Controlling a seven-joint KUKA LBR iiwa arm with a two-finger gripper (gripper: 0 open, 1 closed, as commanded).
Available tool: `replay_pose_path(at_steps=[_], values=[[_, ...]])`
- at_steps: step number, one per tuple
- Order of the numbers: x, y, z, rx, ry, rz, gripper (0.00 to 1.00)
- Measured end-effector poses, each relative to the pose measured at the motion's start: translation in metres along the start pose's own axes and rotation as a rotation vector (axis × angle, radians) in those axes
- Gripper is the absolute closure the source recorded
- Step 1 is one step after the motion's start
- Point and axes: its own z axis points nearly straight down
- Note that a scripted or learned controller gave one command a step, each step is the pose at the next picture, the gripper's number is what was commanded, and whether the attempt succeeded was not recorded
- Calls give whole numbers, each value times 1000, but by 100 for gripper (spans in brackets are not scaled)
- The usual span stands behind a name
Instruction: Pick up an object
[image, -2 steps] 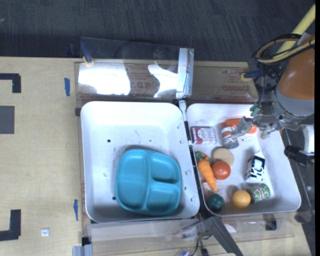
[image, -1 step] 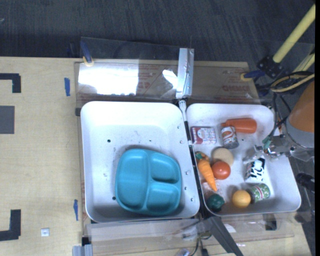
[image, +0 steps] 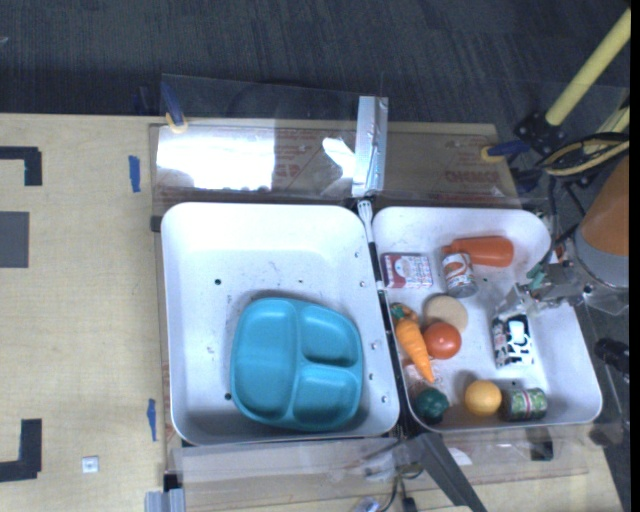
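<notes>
The end effector (image: 540, 283) hangs at the right edge of the right bin (image: 580, 350), and whether its fingers stand apart or together I cannot tell, so the tail says so. Just below it lies a white carton with black patches (image: 511, 340), its long axis running near to far in the bin. Beyond that, toward the far wall, an orange-red sausage-shaped toy (image: 483, 250) lies crosswise, touching one small can with a red and white label (image: 458, 273); a red and white packet (image: 408, 270) lies beside the can. Mid-bin sit one pale round thing (image: 449, 311) and one red tomato (image: 442, 341), touching each other. One carrot (image: 412, 345) points its narrow tip toward the near wall, slightly slanted. Along the near wall lie one dark green ball (image: 432, 403), one yellow-orange fruit (image: 482, 397) and one green can on its side (image: 525, 403). The left bin (image: 200, 260) holds one blue divided tray (image: 297, 364) with three compartments. Both bins sit on the worktop (image: 70, 300).
</notes>
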Motion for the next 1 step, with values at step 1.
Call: replay_pose_path(at_steps=[1], values=[[37, -6, -96, -5, 0, 122, 100]])
